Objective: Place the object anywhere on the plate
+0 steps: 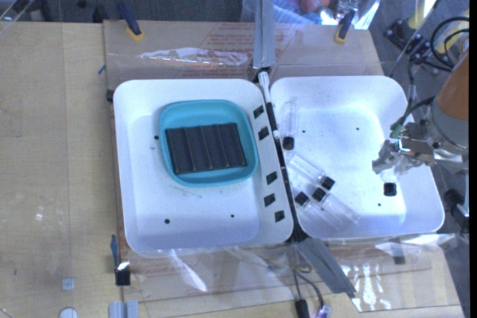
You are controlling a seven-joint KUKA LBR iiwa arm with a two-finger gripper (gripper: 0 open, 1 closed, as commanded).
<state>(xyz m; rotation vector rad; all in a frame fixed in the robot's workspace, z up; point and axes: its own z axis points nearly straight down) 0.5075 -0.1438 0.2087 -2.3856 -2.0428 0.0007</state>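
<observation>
While arm reaches in, gripper point(391, 160) low over right bin point(350, 97), perhaps touching

Arm point(455, 104) enters from right, orange band above wrist; tool point(389, 160) low, pointing left.

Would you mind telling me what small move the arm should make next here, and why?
Probably shift the tool toward the clear plastic object lying near the right bin's left side. The tool sits by that bin's right wall, apart from the object, and the blue plate waits in the left bin.
</observation>
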